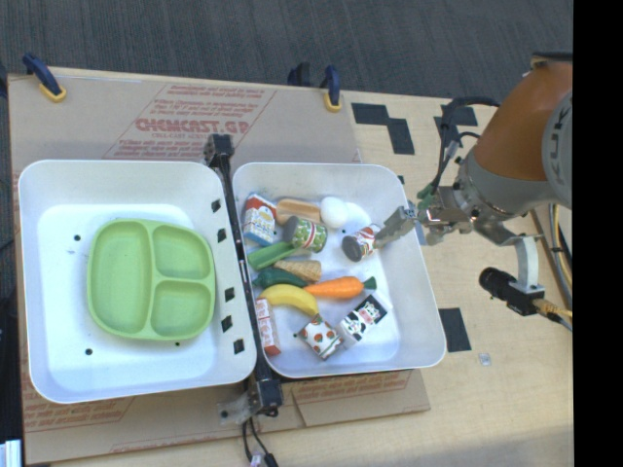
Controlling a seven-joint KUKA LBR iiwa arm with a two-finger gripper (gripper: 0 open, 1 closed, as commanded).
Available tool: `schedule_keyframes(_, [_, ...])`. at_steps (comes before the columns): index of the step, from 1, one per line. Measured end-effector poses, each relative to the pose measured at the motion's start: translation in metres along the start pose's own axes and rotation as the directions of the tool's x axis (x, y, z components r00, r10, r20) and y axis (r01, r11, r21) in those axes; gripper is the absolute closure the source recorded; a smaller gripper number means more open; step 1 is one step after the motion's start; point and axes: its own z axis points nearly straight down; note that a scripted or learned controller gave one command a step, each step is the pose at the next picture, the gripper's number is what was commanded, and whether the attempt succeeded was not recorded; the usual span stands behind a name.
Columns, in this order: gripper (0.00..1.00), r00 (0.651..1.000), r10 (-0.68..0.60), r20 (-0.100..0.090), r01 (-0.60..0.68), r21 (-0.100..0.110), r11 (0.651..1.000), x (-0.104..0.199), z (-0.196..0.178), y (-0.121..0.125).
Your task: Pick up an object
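The gripper is seen over the right side of the right bin, and whether it is spread or pressed together cannot be told. Just beside its tip a small red and white can is lying, with its long axis slanted from lower left to upper right. Lower in this bin a carrot is laid almost left to right, its leafy end turned to the right. A green plate is placed in the left bin

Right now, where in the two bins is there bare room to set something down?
Free: the left bin's white floor around the green plate, and the right bin's strip right of the carrot. Crowded: the right bin's middle, banana to egg.
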Motion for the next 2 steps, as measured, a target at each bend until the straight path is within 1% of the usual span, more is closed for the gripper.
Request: schedule_keyframes(2, [0.0, 1.0, 0.0, 0.0, 0.0, 0.0, 1.0, 0.0, 0.0, 0.0])
